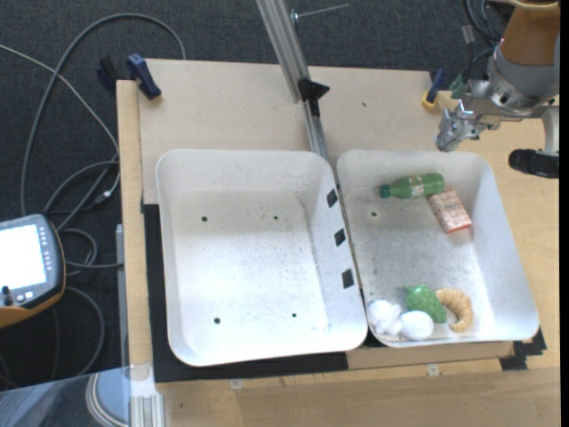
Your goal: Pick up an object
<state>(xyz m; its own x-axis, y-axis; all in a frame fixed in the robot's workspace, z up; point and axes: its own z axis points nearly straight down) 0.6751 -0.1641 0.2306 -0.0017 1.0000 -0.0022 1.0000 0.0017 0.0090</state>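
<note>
The right bin (498, 238) holds a green bottle (412, 186) lying on its side near the back, with a small red and tan box (450, 211) just right of it. At the bin's front sit a green leafy toy (427, 301), a tan croissant-shaped piece (457, 309) and white rounded items (400, 321). My gripper (452, 134) hangs above the bin's back rim, up and to the right of the bottle, with nothing seen in it.
The left bin (240, 256) lies beside the right one. A metal pole (283, 43) slants across the back of the bench. Blue clamps (142, 75) grip the bench's back corners. A handheld pendant (27, 265) and cables lie at the far left.
</note>
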